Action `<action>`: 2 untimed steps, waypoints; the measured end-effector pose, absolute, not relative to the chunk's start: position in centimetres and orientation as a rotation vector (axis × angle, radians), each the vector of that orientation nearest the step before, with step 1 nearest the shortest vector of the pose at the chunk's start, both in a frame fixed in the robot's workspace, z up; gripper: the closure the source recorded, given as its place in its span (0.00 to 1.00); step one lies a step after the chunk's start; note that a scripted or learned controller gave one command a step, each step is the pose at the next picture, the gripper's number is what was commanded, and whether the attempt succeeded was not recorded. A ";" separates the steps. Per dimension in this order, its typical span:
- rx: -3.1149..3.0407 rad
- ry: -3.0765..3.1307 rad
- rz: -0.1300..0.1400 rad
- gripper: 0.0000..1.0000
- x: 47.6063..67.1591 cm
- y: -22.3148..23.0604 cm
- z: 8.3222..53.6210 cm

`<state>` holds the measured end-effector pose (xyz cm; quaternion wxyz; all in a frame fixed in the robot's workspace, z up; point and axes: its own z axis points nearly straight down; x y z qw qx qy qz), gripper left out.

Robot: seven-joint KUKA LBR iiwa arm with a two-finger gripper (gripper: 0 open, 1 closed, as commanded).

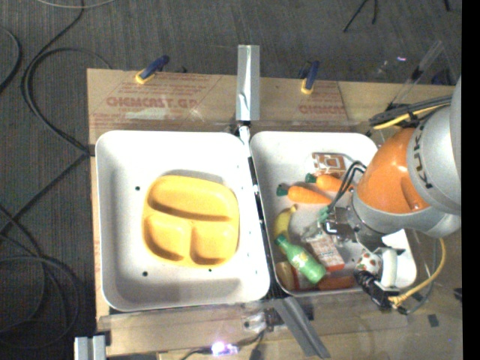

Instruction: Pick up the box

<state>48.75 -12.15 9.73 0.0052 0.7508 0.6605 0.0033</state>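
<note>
While the arm (420, 178) hangs low over the right bin (262, 163), the job looks to be at the reach-and-grasp step: the gripper (334, 227) sits down among the clutter, just above a small box (328, 252) with a white and reddish face. That box lies near the bin's front wall, beside a green bottle (300, 259) that slants across it on the side toward the yellow tray (193, 218). A second, brownish carton (330, 160) rests against the bin's far wall, beyond two carrots (309, 194), and a banana (283, 220) lies between the carrots and the bottle. I cannot tell which of the two is meant, though the wrist is nearest the reddish one.

Whether the fingers are spread or pressed together I cannot tell; the wrist housing hides them, and nothing is visibly pinched. In my judgement the box is not yet lifted. The next move calls for a clean closure on the box's sides without snagging the bottle, then a straight rise clear of the bin.
</note>
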 end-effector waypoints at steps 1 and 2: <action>2.424 2.001 -0.007 1.00 51.7 -3.7 18.1; 2.381 2.050 -0.011 1.00 52.0 -4.6 18.1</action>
